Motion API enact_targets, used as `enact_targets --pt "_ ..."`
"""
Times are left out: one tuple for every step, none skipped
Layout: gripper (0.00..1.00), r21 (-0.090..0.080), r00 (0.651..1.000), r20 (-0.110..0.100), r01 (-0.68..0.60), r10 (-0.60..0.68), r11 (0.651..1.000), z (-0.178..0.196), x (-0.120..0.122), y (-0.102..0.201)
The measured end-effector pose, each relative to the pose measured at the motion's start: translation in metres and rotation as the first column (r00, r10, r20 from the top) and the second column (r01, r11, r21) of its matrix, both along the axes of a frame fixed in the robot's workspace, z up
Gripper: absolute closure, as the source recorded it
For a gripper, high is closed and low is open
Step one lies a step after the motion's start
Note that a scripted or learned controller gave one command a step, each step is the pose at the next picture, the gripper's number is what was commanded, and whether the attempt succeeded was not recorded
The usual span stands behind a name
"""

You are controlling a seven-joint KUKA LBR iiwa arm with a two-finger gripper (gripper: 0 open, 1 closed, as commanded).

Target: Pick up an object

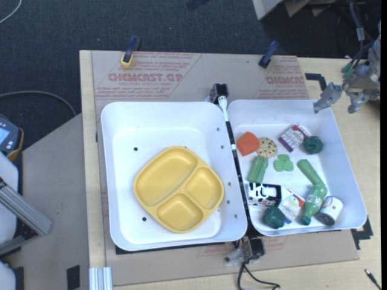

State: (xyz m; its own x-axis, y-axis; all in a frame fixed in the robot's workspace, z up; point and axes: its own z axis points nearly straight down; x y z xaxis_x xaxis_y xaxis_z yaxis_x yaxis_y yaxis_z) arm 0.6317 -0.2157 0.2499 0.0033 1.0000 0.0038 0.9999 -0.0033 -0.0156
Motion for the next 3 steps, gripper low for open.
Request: enact_targets --pt "0.00 -0.003 1.000 0.014 -0.003 0.004 1.000 0.009 0.002 0.001" --pt "0.00 -0.002 1.000 0.010 -0.004 0.004 1.000 -0.043 0.001 0.011" --pt "0.00 -0.002 1.000 0.010 -0.005 0.005 1.000 -0.086 0.004 0.015"
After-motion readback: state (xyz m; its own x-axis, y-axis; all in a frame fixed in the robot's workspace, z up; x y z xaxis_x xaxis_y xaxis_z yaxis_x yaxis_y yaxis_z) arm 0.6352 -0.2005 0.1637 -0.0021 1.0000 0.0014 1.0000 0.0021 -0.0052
